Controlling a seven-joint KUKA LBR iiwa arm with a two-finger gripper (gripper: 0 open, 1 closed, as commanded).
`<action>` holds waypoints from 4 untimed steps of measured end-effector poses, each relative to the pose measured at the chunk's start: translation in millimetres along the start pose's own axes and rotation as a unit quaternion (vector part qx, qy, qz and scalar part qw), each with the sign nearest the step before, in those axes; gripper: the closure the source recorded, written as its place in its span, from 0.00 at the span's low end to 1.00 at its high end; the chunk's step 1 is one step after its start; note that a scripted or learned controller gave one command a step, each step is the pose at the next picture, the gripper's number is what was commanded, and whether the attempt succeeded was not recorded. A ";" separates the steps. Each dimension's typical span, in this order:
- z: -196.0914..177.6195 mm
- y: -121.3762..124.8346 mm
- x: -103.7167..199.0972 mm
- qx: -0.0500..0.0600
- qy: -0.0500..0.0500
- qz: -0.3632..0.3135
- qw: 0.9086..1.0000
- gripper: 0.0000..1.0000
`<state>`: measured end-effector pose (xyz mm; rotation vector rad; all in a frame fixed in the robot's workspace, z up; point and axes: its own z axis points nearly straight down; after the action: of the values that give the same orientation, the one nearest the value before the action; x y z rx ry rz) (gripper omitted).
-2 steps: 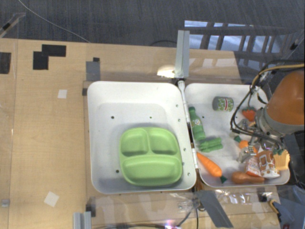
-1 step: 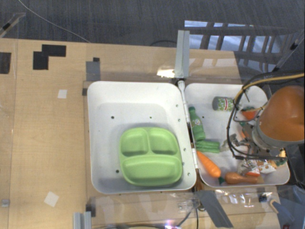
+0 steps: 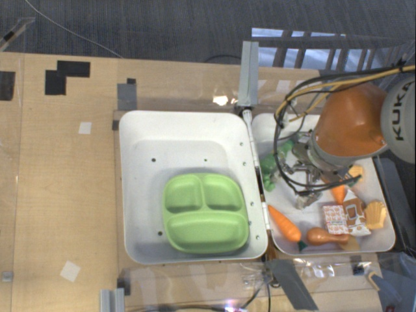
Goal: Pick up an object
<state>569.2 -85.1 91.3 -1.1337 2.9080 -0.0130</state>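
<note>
Two shallow white bins sit side by side on the bench, sharing a narrow ridge between them. The left bin has plenty of open floor: a green divided tray lies toward its near right corner, close to the near rim and the dividing ridge, while the far and left parts of the floor are bare. The right bin is crowded. The arm comes in from the right with its orange band hanging over the far half of this bin, cables looping on its left side. Below the band the gripper points down into the middle of the bin; from this angle the wrist and cables hide it too much, so whether anything is pinched cannot be told. Just left of it, against the ridge, lies a green object. Nearer, an orange carrot lies slantwise by the ridge, and a brownish orange piece lies along the near wall. A small printed box sits just right of the gripper, with a yellow piece beside it near the right wall, leaving little free floor.
</note>
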 end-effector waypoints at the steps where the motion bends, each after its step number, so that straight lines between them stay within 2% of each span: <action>1: -15.1 -1.3 -5.4 0.004 -0.007 0.000 1.000 1.00; 2: -143.9 -52.3 -79.4 0.000 -0.001 -0.034 0.999 1.00; 4: -166.6 -52.5 -84.0 0.002 -0.008 -0.031 0.999 1.00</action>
<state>662.9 -66.8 259.9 -1.2159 2.8565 -0.0115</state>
